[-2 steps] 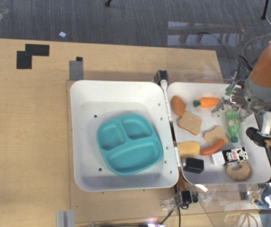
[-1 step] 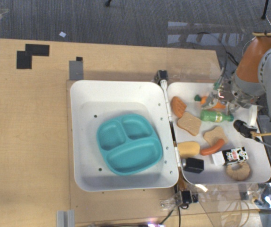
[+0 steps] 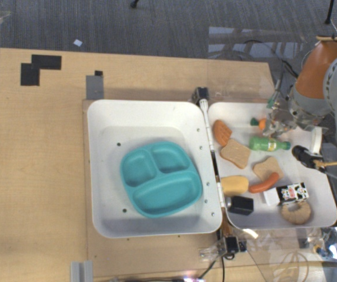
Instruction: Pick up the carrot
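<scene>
Fingers (image 3: pixel 279 121) low over the far part of the right bin (image 3: pixel 327 216); apart or together, cannot tell. Small carrot (image 3: pixel 261 123), orange with a green top, just left of them, beside the green bottle (image 3: pixel 268 144). Best approached straight down, astride the carrot, clear of the bottle and the hot dog (image 3: pixel 222 132). Black-and-white carton (image 3: pixel 292 192) near right; print too small to read.

Arm (image 3: pixel 333 75): grey rounded casing, broad orange band above wrist; small metallic gripper (image 3: pixel 281 121) at its end
</scene>
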Controlling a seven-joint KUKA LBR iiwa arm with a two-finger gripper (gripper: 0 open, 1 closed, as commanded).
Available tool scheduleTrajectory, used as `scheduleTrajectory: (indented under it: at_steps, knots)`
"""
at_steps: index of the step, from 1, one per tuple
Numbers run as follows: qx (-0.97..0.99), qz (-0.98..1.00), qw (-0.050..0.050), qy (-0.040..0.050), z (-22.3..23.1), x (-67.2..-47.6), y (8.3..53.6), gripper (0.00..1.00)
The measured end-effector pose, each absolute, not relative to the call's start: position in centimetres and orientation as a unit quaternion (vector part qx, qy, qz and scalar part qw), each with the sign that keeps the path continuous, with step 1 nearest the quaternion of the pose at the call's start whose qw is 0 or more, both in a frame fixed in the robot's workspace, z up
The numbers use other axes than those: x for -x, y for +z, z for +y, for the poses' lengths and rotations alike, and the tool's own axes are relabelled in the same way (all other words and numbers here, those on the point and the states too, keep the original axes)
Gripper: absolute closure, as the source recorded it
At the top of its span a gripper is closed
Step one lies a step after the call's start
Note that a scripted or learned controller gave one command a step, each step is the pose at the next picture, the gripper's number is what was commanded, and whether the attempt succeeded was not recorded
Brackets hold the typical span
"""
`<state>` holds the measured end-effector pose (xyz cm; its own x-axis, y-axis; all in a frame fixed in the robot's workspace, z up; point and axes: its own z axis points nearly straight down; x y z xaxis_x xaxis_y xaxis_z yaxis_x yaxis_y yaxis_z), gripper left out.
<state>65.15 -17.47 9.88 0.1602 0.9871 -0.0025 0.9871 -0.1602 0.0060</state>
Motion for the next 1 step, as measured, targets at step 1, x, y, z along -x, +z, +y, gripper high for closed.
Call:
scheduleTrajectory:
  at_steps: [1]
  knots:
    - [-0.761, 0.648, 0.003, 0.0011, -17.45, -65.16, 9.85, 0.0]
